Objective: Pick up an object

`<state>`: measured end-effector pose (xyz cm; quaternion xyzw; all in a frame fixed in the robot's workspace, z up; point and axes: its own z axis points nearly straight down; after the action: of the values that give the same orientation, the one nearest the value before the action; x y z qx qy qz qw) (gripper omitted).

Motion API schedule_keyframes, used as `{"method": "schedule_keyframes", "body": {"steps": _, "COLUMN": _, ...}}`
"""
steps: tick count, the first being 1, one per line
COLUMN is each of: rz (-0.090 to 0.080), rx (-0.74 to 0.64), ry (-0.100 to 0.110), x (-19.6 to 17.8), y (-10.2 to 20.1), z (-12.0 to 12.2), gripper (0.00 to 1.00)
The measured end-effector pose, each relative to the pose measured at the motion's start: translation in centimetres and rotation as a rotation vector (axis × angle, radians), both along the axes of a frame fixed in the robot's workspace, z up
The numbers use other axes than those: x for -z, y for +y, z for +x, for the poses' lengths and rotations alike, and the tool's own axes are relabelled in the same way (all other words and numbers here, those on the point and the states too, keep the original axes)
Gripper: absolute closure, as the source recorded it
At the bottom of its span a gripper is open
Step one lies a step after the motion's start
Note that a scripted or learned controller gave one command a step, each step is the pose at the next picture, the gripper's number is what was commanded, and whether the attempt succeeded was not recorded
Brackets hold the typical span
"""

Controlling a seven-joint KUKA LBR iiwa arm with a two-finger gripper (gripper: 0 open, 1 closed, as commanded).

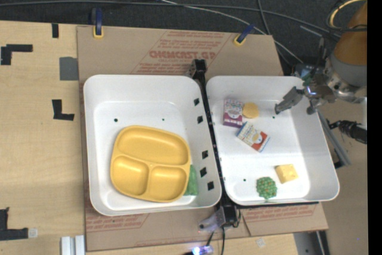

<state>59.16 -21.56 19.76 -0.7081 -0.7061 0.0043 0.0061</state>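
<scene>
Fingers stand spread apart and hold nothing, hanging over the upper right part of the right bin, with one dark tip at the frame's centre right pointing down-left toward the small things below. Nearest them lies a round yellow piece, just beside a purple-and-white packet; the two look to be touching or nearly so. Below those sits a tilted white carton with red and blue print. Farther toward the lower right of the bin are a yellow block and a green knobbly lump, near each other but apart.

Outward again, the left bin carries a yellow divided tray with a green thing wedged at its right edge against the bin wall. Both bins rest on a brown board laid over the counter.

Any of the small pieces would do, yet risks are plain. A descent on the round piece may catch the packet as well and push both aside. The flat carton offers little height, so the tips could slide off it. Coming down near the bin's rim may strike the wall.
</scene>
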Motion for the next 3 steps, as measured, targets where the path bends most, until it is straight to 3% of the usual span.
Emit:
{"method": "schedule_keyframes", "body": {"steps": 1, "rz": -0.003, "rx": -0.004, "ry": -0.013, "x": -0.8, "y": 0.0, "z": 0.3, "gripper": 0.0}}
{"method": "schedule_keyframes", "body": {"steps": 3, "rz": -0.003, "rx": -0.004, "ry": -0.01, "x": 10.8, "y": 0.9, "z": 0.3, "gripper": 0.0}}
